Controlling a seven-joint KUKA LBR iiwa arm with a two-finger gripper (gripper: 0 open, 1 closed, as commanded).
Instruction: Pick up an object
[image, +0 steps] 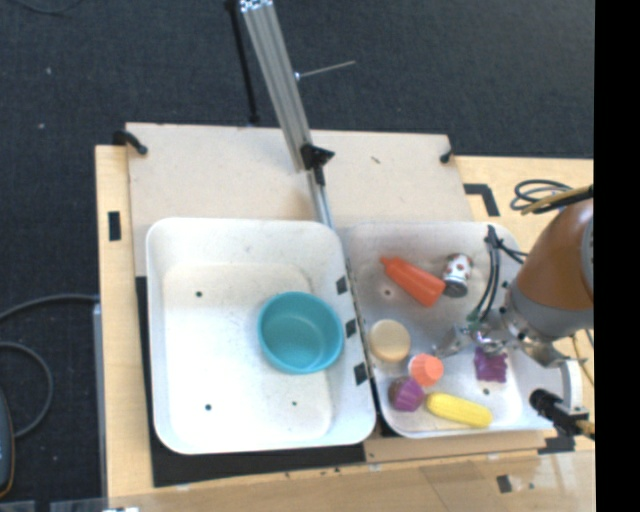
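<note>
Over right bin (400, 425), hand (478, 345) near purple block (490, 365) (grip state unclear).

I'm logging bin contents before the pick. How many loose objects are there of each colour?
Blue: 1, bowl
Orange: 2, cone, small piece
Purple: 2
Yellow: 1, corn-like piece
Tan: 1, disc
Silver-white: 1
Total: 8

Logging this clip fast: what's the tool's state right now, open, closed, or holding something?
Tool: cannot be told; it sits low in the right bin over a purple object.
</note>
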